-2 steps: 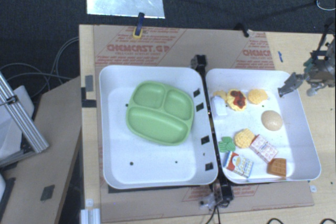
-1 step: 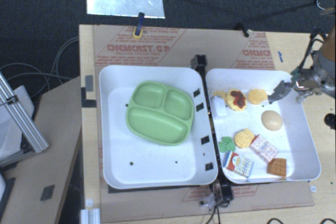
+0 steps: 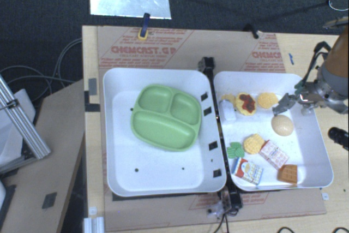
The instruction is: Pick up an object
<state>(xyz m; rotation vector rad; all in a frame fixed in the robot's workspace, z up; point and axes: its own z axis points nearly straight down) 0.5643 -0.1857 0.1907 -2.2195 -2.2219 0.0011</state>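
Observation:
The right bin [image 3: 319, 144] holds several toy foods. Among them are a beige egg-shaped piece [image 3: 283, 126], a yellow round biscuit [image 3: 267, 100] and a yellow slice with a red topping [image 3: 245, 103]. Nearer the front lie a yellow waffle piece [image 3: 253, 144], a green leafy piece [image 3: 235, 149], a pink-striped packet [image 3: 274, 154], a small printed carton [image 3: 250, 171] and a brown bread piece [image 3: 288, 173]. My gripper [image 3: 295, 107] hangs over the bin's far right part, just above and beyond the beige piece. It is open, with nothing between its fingers.
The left bin [image 3: 117, 161] carries a green divided plate [image 3: 166, 117]. A small white item [image 3: 227, 112] lies by the right bin's left wall. A black divider with clips [image 3: 214, 117] runs between the bins. The arm comes in over the right rim.

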